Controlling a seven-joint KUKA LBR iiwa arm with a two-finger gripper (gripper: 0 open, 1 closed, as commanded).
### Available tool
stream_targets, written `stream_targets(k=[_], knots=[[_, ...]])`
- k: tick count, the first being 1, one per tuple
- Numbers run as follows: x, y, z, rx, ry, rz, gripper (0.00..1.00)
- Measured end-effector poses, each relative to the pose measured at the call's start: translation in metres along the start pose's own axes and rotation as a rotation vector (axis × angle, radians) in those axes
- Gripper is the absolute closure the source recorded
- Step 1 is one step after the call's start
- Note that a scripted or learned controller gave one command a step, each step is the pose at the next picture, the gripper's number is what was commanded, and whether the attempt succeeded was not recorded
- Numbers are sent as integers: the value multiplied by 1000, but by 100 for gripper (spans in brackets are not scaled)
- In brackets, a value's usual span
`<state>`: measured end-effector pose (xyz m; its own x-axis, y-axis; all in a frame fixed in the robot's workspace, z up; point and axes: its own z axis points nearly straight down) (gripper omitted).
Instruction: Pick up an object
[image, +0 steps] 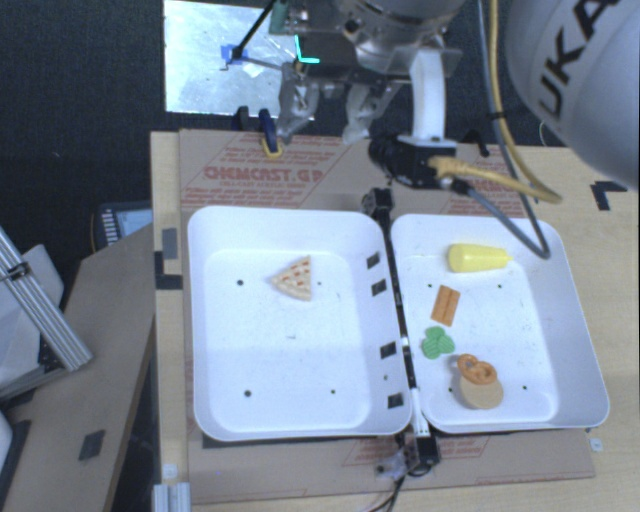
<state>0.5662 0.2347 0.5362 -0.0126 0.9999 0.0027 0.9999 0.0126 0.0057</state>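
Objects for the pick lie spread over both white bins, seen from the camera above the bench. The left bin (215, 300) bears a single tan pizza-slice wedge (295, 278), lying flat toward the far half, a little right of the middle. The right bin (570, 330) bears four things: a yellow piece (477, 258) near the far wall, an orange wafer (445, 305) nearer the camera than it and slightly to its left, a small green piece (436, 343) just beside the wafer's near end, and a tan and orange pretzel-like piece (477, 382) closest to the camera, apart from the green one by a narrow gap. The gripper (327, 118) hangs above the brown board (250, 170) beyond the bins' far edge, well apart from every item. Its two fingers (293, 108) point down with a clear gap between them and nothing in that gap. A yellow cable (500, 180) runs from the arm across toward the right.
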Motion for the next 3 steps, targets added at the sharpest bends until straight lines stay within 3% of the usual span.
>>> stream_targets(k=[1,2,3], knots=[[0,0,-11,-3,1,-3,100],[-52,-26,208,22,-9,15,100],[-18,-67,-10,-14,7,5,100]])
